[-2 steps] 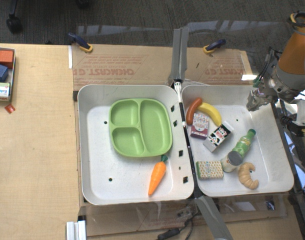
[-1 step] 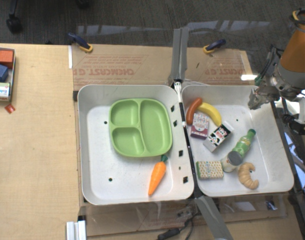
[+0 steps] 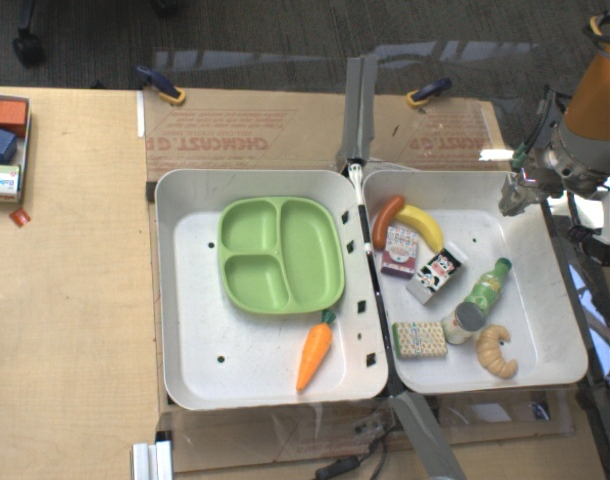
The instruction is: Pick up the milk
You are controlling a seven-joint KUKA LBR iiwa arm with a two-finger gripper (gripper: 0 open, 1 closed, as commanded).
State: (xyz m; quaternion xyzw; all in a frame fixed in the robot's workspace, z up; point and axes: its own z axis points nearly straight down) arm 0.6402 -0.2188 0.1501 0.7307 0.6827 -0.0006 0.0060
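The milk is a small white carton with black cow patches. It lies tilted on its side in the middle of the right bin, between a pink box and a green bottle. My gripper hangs over the bin's far right corner, well up and to the right of the milk, with nothing seen in it. The orange band of the arm is above it at the right edge.
A sausage and a banana lie just behind the milk. A cracker and a croissant lie in front. The left bin holds a green divided plate and a carrot. A box of blocks rests on the table at far left.
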